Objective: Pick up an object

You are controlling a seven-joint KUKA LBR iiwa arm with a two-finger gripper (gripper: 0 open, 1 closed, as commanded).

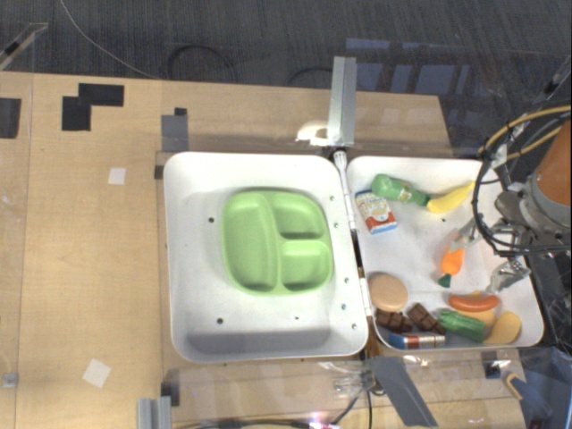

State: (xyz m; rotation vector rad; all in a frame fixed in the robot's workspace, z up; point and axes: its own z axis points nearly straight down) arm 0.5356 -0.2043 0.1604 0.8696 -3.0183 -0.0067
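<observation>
The carrot (453,263) lies just left of the gripper (488,259), grip unclear; the left bin (192,239) holds 1 green tray (275,241).

Lighting: even, diffuse, moderately bright — no hard-edged shadows anywhere on the bench (80,266).
Shadow: a soft grey band lies inside the left bin (192,239) along its near wall, far to the left of the gripper (487,256); fainter shading rims the green tray (273,239).
Glare: a small blown-out white patch at the foot of the metal post (343,101), up and left of the gripper; a pinkish glint at the bottom edge of the frame.
Focus: overall slightly soft — small items just left of and below the gripper lack fine detail; the gripper itself reads blurred.
</observation>
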